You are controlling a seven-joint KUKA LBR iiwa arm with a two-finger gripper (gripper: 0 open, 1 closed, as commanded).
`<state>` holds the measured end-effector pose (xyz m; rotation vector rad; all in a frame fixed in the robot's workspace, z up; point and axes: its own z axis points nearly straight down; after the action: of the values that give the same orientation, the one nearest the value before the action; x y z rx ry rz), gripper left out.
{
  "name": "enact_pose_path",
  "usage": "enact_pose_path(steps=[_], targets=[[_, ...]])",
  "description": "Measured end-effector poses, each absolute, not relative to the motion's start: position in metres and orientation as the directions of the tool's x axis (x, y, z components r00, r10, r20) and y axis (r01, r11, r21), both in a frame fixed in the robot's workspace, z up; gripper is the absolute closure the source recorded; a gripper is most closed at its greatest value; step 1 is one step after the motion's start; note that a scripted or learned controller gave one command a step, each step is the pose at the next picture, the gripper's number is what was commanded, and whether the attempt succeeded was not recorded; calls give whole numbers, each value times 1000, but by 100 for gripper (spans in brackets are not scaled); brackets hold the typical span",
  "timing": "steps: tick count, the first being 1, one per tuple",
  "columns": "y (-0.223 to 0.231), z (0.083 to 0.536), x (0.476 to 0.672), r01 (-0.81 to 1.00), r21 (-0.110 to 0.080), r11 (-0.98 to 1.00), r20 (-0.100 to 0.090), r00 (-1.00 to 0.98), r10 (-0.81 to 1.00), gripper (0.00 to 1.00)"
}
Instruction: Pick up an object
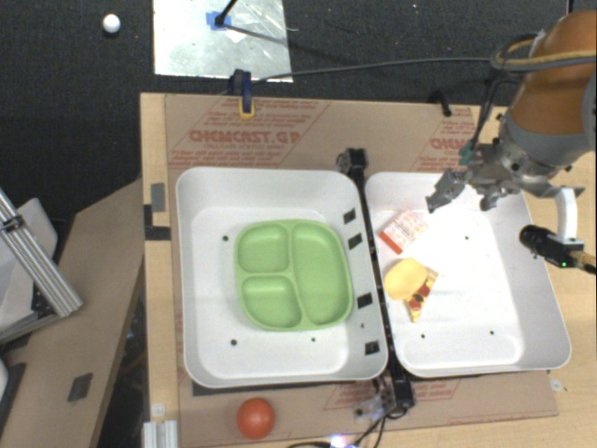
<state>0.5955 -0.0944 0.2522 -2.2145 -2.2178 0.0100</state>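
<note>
right bin [522,339]: yellow toy [408,280] below-left of hand [465,192]

Two white bins [280,187] on a bench [280,124] are viewed from above, at a slant, by one fixed camera.

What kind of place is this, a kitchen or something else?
Probably a robot test lab, not a kitchen. A robot arm with a gripper reaches over two white bins on a cardboard-covered bench, and the food looks like toys: a green plate and yellow toy.
</note>
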Motion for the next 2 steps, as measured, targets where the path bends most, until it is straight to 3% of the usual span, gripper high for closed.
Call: enact_pose_path(steps=[1, 2], targets=[[-94, 258, 598, 1000, 1, 3, 0, -3, 1000, 0], [-95, 196, 601, 1000, -3, 1, 0, -1, 1000, 0]])
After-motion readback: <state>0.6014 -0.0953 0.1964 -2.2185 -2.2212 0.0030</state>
